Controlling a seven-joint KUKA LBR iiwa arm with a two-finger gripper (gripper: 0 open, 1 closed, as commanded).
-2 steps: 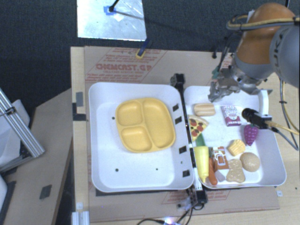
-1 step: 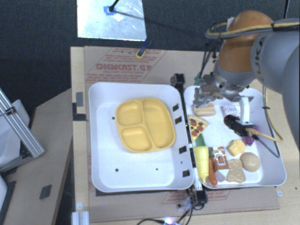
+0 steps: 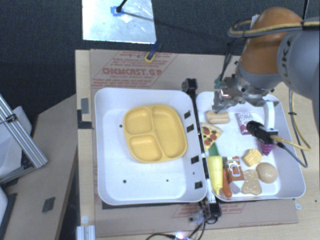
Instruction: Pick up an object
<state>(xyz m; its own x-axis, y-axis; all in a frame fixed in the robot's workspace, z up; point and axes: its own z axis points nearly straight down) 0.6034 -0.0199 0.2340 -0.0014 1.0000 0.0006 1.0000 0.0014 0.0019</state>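
Note:
My gripper (image 3: pixel 220 105) reaches down at the back left of the right bin (image 3: pixel 295 176). Its tip is just over a tan bread roll (image 3: pixel 218 117), which lies on the bin floor. Whether the tip touches the roll cannot be made out. In front of the roll lie a pizza slice (image 3: pixel 210 132), a green piece (image 3: pixel 212 148) and a yellow corn cob (image 3: pixel 215 170). A pink packet (image 3: pixel 244 122) sits to the right of the roll.
The left bin (image 3: pixel 107 134) holds a yellow compartment plate (image 3: pixel 154 132). The right bin's front holds a cheese wedge (image 3: pixel 252 157), a round bun (image 3: pixel 266 173), a tan cookie shape (image 3: pixel 251 185), a small printed box (image 3: pixel 234 168), an orange stick (image 3: pixel 226 185) and a purple piece (image 3: pixel 265 147).

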